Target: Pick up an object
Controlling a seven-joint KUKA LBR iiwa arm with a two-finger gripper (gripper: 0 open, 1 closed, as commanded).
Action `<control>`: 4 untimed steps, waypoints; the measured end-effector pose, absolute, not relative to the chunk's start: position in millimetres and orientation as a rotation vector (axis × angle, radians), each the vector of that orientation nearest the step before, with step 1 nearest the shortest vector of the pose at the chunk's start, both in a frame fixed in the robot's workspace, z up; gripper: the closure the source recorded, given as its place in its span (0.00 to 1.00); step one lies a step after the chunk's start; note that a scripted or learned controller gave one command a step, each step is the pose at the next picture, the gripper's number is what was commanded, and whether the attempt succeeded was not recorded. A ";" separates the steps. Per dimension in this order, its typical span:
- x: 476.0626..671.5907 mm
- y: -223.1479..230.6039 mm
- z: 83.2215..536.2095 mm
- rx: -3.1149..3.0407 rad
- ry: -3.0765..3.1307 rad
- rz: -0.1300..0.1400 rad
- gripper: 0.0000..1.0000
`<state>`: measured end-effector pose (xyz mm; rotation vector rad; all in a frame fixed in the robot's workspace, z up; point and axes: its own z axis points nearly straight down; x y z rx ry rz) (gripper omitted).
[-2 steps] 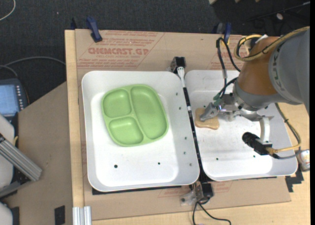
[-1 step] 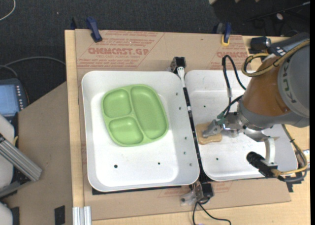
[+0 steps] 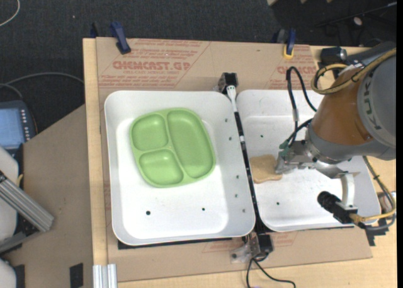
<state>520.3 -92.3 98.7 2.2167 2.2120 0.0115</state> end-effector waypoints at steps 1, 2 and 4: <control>478.1 -6.2 189.0 2.213 2.228 0.007 1.00; 481.6 3.7 357.8 2.208 2.217 0.025 1.00; 479.4 102.6 410.6 2.214 2.226 0.006 1.00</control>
